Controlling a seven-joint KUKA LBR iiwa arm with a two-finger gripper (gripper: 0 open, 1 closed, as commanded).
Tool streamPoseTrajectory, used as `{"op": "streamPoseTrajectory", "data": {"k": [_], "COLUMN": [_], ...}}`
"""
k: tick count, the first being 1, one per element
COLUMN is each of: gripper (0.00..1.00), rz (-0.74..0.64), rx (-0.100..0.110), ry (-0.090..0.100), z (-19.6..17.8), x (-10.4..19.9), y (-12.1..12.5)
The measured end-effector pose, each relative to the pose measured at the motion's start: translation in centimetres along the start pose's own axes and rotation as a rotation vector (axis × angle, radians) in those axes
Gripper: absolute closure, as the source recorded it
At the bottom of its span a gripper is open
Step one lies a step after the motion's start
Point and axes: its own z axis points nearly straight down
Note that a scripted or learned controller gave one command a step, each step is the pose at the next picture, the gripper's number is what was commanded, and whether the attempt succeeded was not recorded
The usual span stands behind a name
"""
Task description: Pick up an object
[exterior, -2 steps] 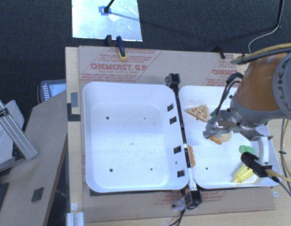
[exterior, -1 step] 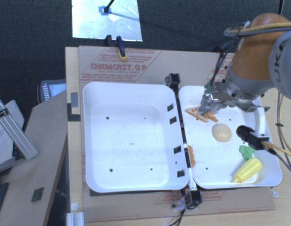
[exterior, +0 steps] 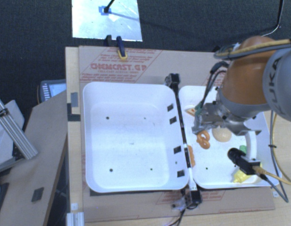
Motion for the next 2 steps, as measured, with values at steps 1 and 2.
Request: {"op": "streamPoseTrajectory", "data": {"k": [1,2], "gripper": [1.00,1.00], "rz": [-0.002,0.008], "rx": [-0.015,-0.002], "ry": [0.001,-0.002], "z": [-10.1,-7.8], "x": [3.2,1.1], "y": [1.2,-1.8]}}
